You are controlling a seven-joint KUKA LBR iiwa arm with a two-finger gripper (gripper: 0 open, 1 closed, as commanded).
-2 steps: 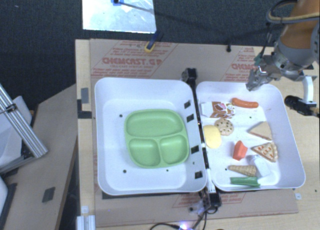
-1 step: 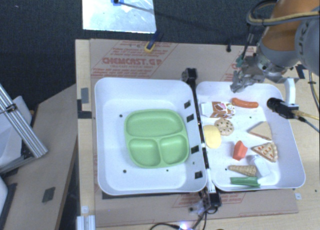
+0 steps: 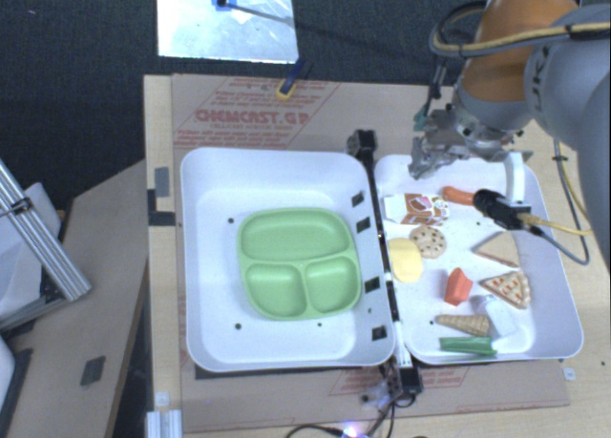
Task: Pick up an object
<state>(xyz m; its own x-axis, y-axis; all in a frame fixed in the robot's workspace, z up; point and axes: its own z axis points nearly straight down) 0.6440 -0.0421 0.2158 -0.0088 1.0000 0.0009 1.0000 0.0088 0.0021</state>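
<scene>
1. Two shallow white bins are sitting side by side on the bench: the left bin [image 3: 205, 188] and the right bin [image 3: 554, 326], their inner walls touching along a row of black clips.
2. One green divided tray [image 3: 299, 262] with three compartments is lying in the middle of the left bin.
3. The right bin is carrying a scatter of toy food: one yellow round piece [image 3: 406, 260] against its left wall, one chocolate-chip cookie [image 3: 429, 240] just beside it, one brown-and-white printed piece [image 3: 421, 207] near the far-left corner, one orange carrot-like piece [image 3: 457, 196] at the far edge, one red-orange chunk [image 3: 458, 284] near the middle, one pale bread wedge [image 3: 499, 250] and one pizza slice [image 3: 507, 287] toward the right wall, one waffle cone [image 3: 463, 323] and one green pod [image 3: 468, 344] along the near edge.
4. The gripper [image 3: 434, 161] is hovering over the far-left corner of the right bin, above the printed piece; whether it is released or clenched cannot be told, and nothing is showing in its grasp.
5. The bench is showing brown printed cardboard [image 3: 253, 114] under the bins; one shiny foil sheet [image 3: 227, 7] is lying on dark carpet beyond its far edge.
</scene>
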